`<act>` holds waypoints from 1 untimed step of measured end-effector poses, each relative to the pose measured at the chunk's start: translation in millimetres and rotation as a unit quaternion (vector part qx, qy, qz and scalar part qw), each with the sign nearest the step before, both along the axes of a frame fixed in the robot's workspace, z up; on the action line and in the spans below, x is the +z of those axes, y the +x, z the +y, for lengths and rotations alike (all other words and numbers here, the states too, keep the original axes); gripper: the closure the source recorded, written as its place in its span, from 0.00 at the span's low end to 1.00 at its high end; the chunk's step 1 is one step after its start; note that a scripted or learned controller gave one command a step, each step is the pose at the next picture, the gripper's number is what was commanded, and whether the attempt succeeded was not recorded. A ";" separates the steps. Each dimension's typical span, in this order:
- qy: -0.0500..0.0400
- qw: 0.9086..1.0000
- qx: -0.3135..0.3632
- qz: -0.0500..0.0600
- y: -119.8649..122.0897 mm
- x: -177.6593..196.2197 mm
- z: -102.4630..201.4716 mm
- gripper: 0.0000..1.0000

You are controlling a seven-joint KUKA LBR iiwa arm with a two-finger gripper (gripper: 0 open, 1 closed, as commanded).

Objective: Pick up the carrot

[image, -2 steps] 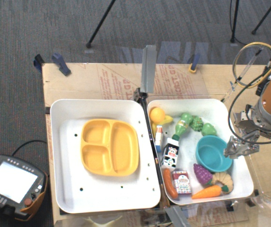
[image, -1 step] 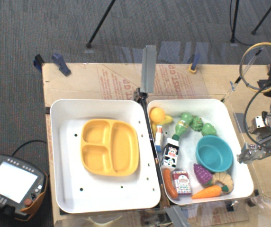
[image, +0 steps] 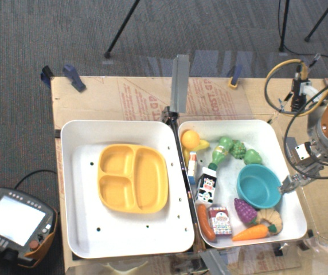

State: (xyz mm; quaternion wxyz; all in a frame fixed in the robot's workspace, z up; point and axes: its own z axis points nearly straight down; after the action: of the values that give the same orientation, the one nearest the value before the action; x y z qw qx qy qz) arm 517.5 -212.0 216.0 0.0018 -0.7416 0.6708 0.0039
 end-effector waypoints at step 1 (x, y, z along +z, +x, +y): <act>0.000 0.991 0.133 0.000 -41.3 -16.4 6.2 1.00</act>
State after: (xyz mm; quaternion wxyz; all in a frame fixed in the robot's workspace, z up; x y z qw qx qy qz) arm 476.2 -205.8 199.6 0.0014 -0.8242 0.5662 0.0042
